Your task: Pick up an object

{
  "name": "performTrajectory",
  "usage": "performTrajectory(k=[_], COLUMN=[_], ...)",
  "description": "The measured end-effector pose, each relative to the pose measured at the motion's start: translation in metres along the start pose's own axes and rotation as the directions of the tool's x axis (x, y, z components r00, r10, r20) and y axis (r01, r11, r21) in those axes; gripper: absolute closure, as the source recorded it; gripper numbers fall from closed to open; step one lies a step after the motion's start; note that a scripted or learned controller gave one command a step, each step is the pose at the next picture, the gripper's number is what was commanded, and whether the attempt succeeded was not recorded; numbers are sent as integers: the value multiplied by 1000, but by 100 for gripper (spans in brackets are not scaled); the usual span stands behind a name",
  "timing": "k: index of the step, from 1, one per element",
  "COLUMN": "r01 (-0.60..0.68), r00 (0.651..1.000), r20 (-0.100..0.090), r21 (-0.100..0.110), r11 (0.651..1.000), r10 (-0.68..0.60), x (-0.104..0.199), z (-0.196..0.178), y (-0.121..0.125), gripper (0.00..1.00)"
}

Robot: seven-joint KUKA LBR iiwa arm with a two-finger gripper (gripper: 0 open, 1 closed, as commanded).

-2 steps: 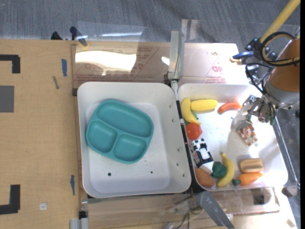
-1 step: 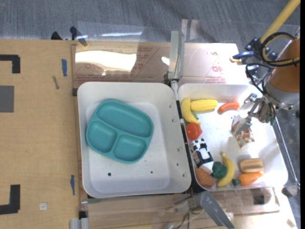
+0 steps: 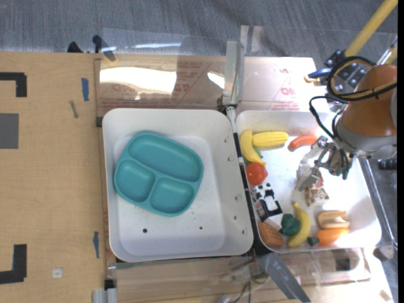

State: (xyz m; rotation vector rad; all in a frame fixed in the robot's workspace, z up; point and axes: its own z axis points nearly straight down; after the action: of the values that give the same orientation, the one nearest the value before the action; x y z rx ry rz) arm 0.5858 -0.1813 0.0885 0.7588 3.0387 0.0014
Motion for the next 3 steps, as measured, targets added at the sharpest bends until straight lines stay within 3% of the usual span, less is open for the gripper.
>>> performTrajectory(k=[1,2,3], r01=[2,297,671], r00=[1000,955,741], r20=[14,4,1], r21=[-3,-1,1], r11=[1000,955,741], r10=[-2,-297,-671], x=[-4,31,11], z=[-14,-2,-33], y=[2,-30,-54], gripper=[100,100,100])
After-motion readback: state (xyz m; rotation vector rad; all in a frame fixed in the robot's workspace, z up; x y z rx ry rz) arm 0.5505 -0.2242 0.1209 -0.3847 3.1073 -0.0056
